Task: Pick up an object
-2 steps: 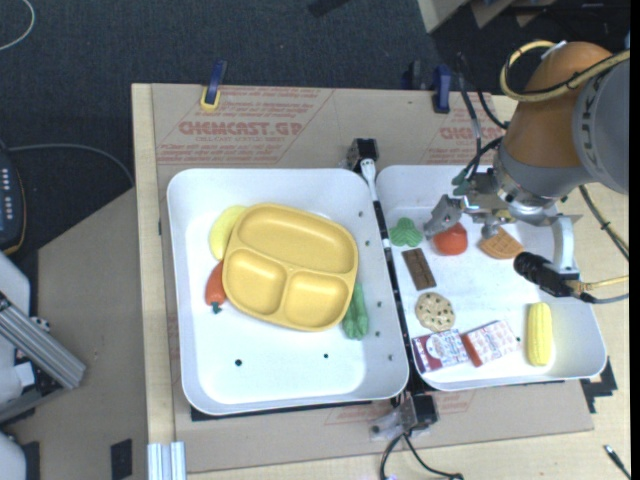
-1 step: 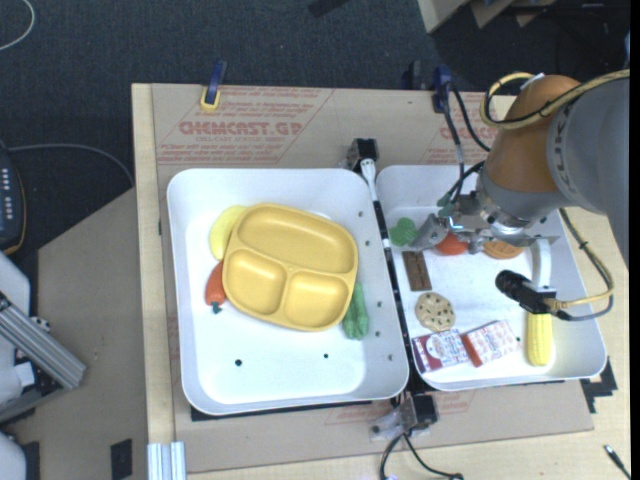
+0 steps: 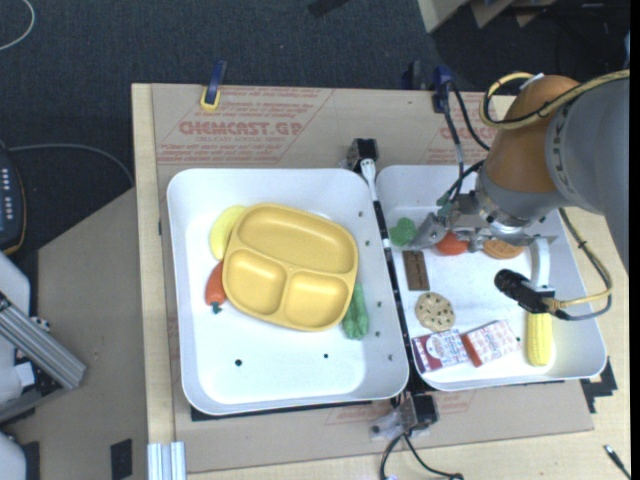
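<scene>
At the near edge of the right bin (image 3: pixel 478 298) lie two red-and-white packets (image 3: pixel 465 346) and, to their right, a yellow corn cob (image 3: pixel 538 338) with its long axis running near to far. Just beyond the packets sits a round cookie (image 3: pixel 434 311), and beyond that a brown bar (image 3: pixel 415 269) lies lengthwise against the bin's left wall. The left bin (image 3: pixel 280 368) holds a yellow divided plate (image 3: pixel 290 266), which is well apart from the work.

Farther in, the gripper (image 3: pixel 452 230) hangs low over a small red object (image 3: pixel 452 244) in the far-left part of the right bin. This red piece looks like the pick target. It seems slightly wider than deep, so its long axis probably runs left to right, but the gripper covers part of it and neither end can be made out. Whether the gripper is open or closed cannot be told, nor whether it touches the red object.

A green piece (image 3: pixel 402 231) sits just to the left and an orange piece (image 3: pixel 500 249) just to the right. A good grasp would therefore close across the short, near-to-far width, centred on the red object, so that neither neighbour gets caught. The descent should be straight, and the lift vertical and slow.
</scene>
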Motion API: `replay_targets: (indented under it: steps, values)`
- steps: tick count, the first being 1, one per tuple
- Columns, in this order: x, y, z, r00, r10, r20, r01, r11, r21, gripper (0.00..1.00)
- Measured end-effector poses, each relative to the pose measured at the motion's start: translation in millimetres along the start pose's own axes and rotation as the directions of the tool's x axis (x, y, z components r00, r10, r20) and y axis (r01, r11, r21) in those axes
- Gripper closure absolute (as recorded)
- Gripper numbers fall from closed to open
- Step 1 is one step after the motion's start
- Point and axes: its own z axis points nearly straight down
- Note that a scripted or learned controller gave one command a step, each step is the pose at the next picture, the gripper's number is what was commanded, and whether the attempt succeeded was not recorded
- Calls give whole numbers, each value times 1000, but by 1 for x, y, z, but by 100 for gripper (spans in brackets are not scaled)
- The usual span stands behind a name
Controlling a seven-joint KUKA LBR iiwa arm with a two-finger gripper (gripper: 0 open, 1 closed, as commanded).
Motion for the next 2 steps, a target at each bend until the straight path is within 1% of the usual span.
replay_targets:
  steps: [1,2]
  values:
    - [1,1,-11,1000,0,-1,0,1000,-5,100]
    - [10,-2,-63,1000,-2,1,2,1000,-5,100]
